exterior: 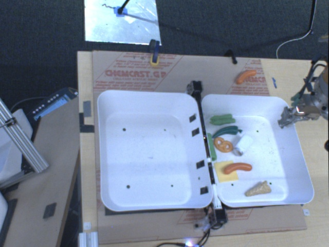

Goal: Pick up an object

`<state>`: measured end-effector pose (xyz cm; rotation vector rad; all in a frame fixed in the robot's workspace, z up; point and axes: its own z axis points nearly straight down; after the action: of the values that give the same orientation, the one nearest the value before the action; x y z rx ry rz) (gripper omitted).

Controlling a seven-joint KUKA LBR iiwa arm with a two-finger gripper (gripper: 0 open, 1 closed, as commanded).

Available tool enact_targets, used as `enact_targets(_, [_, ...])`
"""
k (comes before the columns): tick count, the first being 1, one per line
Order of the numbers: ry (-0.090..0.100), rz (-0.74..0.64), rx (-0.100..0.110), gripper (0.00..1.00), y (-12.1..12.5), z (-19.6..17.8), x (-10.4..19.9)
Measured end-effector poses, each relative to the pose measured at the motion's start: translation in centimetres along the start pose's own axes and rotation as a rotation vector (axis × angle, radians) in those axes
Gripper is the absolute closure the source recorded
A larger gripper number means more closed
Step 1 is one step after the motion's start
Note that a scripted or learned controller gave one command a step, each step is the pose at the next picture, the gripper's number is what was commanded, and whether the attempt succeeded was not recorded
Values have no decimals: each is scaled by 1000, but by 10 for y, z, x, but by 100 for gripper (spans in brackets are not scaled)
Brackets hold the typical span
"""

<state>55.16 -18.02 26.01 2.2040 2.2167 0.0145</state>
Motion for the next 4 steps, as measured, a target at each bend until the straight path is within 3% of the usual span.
enact_targets(1, [4,-1,17,100,57,95,3])
enact_targets(2, [4,5,21,100,62,182,-27])
enact_targets(3, [-3,2,-2,100,41,-31,-28])
enact_targets(4, [-3,0,-4,100,34,-219,-17])
